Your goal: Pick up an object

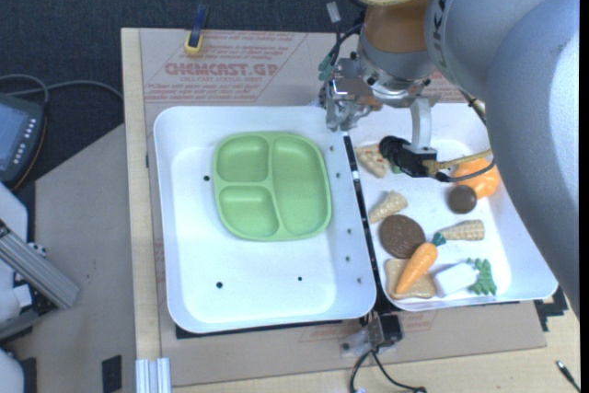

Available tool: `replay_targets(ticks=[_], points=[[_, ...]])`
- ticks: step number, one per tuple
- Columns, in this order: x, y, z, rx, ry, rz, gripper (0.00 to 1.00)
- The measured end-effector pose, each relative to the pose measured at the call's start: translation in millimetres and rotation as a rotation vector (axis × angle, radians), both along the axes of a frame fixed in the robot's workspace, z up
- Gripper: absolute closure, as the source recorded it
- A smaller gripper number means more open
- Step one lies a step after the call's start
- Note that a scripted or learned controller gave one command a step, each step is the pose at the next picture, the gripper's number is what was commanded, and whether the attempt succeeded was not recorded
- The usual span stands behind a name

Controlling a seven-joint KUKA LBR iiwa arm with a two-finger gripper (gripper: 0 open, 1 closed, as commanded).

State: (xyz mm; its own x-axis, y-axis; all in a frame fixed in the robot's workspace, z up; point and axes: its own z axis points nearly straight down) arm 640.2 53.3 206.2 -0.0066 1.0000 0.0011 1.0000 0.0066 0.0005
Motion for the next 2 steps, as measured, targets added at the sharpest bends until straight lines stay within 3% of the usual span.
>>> replay_targets(ticks=[1, 2], points=[[12, 45, 12, 0.000, -0.001, -0.001, 1.00], [19, 30, 7, -0.003, 0.000, -0.007, 1.00]])
